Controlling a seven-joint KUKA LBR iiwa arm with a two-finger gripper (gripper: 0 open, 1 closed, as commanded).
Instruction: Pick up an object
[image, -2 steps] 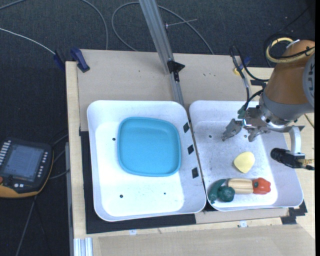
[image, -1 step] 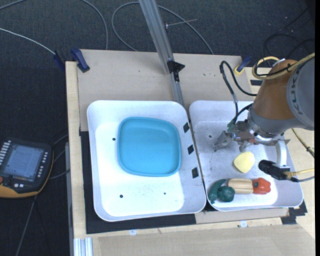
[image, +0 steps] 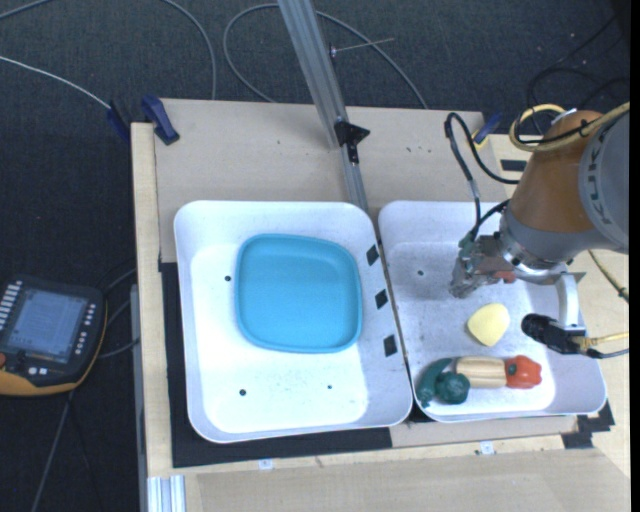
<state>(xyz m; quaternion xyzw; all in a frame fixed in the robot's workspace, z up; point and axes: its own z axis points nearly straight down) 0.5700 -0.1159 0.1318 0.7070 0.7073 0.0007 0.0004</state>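
My gripper (image: 468, 280) hangs over the right bin (image: 420, 250), near its middle, with its dark fingers pointing down. Nothing shows between them. A pale yellow rounded object (image: 488, 324) lies just below and to the right of the gripper, apart from it. Along the bin's front wall lie a dark green round object (image: 443, 385), a tan wooden cylinder (image: 482, 372) and a red piece (image: 523, 372), all in a row and touching.
The left bin (image: 200, 300) holds a blue square plate (image: 298, 292). A metal pole (image: 325, 80) slants down to the gap between the bins. A black part (image: 552, 334) of the arm overhangs the right bin's right side. A pendant (image: 45, 330) lies off the bench at left.
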